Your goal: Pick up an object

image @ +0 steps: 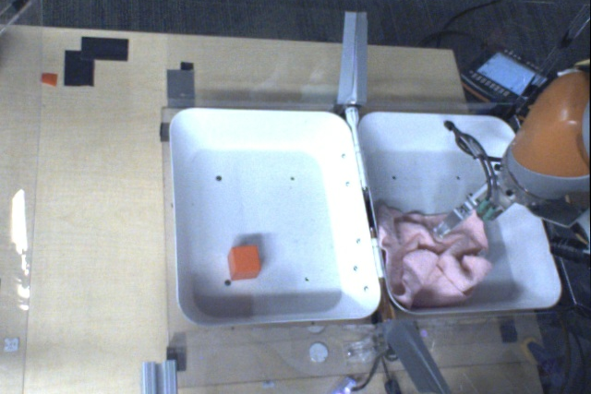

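- Two things sit in the bins for you to choose from: a pink cloth (pixel 432 260) and an orange block (pixel 245 262).
- You find the pink cloth crumpled in the near part of the right bin (pixel 416 143), directly under the hand (pixel 459 219); the fingertips come down onto the cloth's upper edge.
- You cannot tell from this slanted look whether the hand's fingers are apart or together, nor whether any fold of cloth sits between them.
- You see the orange block well off to the hand's left, alone in the near part of the left bin (pixel 259 143), apart from its walls.
- You see the arm's orange band (pixel 554 134) just to the right of the hand, over the right bin's far edge.
- Both bins lie side by side on the desk (pixel 83 226), touching along a shared middle rim to the left of the hand.
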Action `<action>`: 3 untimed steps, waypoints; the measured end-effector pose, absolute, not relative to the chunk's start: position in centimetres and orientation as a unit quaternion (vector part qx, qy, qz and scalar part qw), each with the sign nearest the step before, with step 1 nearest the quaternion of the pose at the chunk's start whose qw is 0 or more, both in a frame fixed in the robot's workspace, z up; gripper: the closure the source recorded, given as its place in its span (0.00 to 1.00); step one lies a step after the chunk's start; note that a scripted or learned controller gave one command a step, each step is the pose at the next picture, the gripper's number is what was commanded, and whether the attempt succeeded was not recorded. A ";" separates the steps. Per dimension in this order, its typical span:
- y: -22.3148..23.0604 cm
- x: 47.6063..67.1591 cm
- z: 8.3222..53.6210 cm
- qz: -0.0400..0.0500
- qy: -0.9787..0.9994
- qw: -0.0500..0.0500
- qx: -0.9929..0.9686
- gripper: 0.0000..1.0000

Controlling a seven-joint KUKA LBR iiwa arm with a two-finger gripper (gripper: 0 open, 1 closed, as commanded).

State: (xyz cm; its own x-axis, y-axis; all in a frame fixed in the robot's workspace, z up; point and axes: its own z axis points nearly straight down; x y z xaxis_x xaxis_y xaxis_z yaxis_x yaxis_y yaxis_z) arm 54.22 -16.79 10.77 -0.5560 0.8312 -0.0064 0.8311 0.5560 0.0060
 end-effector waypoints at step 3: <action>-10.0 53.4 10.6 0.005 0.916 0.017 0.401 0.00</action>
State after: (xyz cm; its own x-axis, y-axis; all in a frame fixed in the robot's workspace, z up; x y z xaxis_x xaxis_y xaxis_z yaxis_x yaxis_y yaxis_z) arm 53.41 -9.97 10.63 -0.6775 0.7350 -0.0266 0.7346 0.6781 0.0234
